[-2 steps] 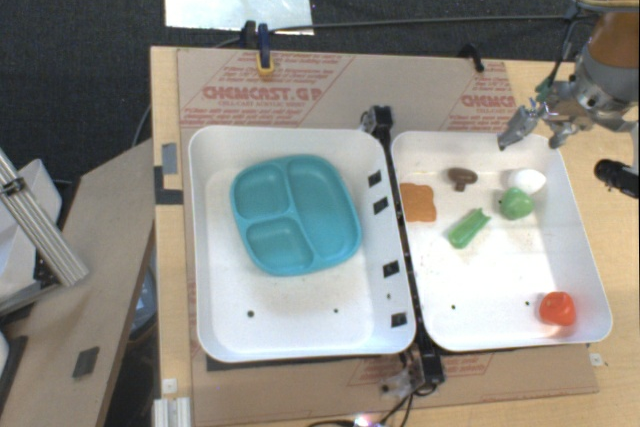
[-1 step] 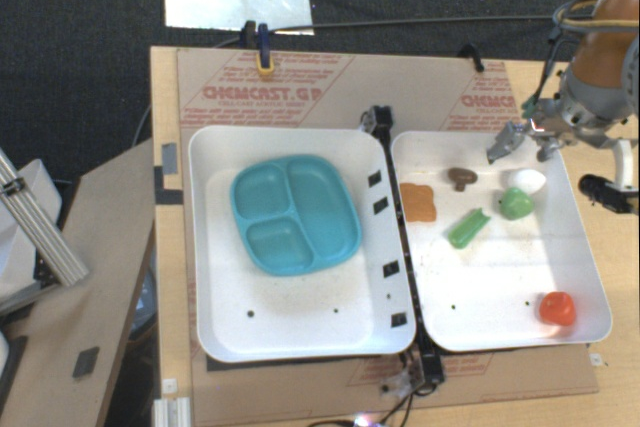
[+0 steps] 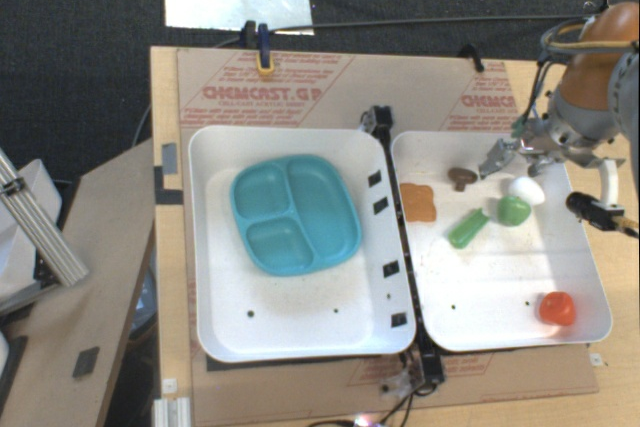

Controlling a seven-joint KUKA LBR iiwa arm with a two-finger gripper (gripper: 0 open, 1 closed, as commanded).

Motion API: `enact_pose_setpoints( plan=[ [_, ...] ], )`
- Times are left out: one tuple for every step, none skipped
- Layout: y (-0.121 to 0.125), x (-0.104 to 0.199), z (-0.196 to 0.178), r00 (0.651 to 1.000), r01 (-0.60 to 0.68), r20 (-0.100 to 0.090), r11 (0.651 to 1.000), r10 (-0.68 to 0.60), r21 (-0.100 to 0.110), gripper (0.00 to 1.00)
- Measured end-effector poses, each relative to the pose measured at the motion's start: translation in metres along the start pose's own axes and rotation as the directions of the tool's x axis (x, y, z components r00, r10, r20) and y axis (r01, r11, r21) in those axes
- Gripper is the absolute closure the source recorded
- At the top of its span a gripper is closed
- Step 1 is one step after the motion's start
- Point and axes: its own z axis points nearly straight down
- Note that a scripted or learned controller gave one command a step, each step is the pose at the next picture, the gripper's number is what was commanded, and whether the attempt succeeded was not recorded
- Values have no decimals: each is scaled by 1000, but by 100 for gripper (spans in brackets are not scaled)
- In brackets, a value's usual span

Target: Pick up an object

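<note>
My gripper (image 3: 512, 167) hangs over the far side of the right bin (image 3: 590, 265), open, with nothing between its fingers. Just below it lies a white rounded object (image 3: 526, 189), touching a green round-headed piece (image 3: 513, 210). A green cylinder (image 3: 466, 229) lies slanted to the left of that piece. A small brown object (image 3: 462, 177) sits left of the fingertips. An orange-brown flat slab (image 3: 418, 202) rests near the bin's left wall. A red-orange object (image 3: 557, 307) sits in the near right corner.
The left bin (image 3: 215, 245) holds a teal divided plate (image 3: 295, 213). A black divider with clips (image 3: 392, 235) runs between the bins. The near middle of the right bin's floor is bare white.
</note>
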Motion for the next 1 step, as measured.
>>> enact_pose_setpoints(
  plan=[
    [1,0,33,1000,3,0,1000,-3,1,0]
  ],
)
